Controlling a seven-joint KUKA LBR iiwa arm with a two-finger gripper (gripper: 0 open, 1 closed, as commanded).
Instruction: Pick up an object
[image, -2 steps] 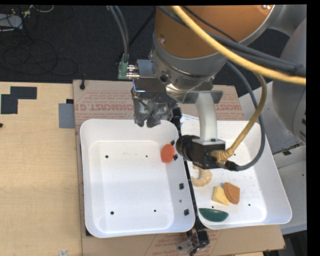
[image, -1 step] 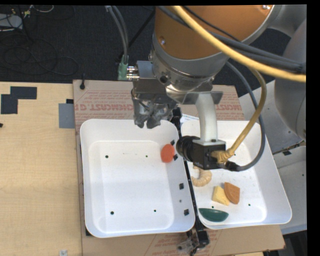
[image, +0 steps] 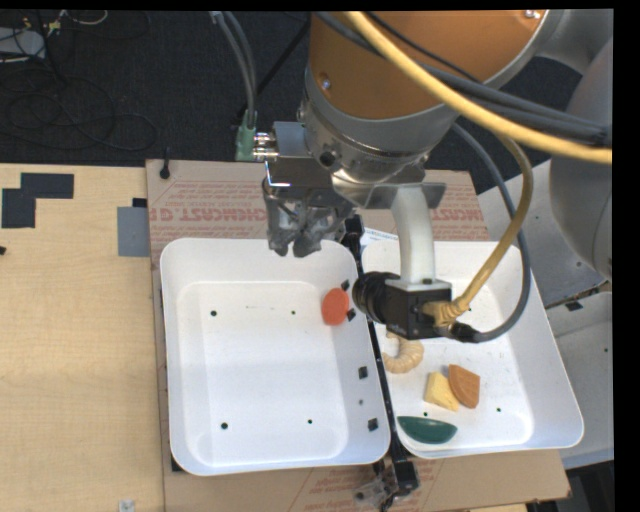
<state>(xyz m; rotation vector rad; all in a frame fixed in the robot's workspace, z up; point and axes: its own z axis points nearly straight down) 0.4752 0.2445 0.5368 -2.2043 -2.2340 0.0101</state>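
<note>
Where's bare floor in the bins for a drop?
Left bin: open floor from its left wall across to the red ball by the divider. Right bin: crowded near the divider, with the ring, wedges and green piece.

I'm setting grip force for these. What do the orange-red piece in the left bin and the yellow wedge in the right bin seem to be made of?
The orange-red piece looks like smooth matte plastic or foam, evenly colored and rounded. The yellow wedge looks like molded plastic or foam, with flat faces, crisp edges and no shine. Hardness can't be told.
</note>
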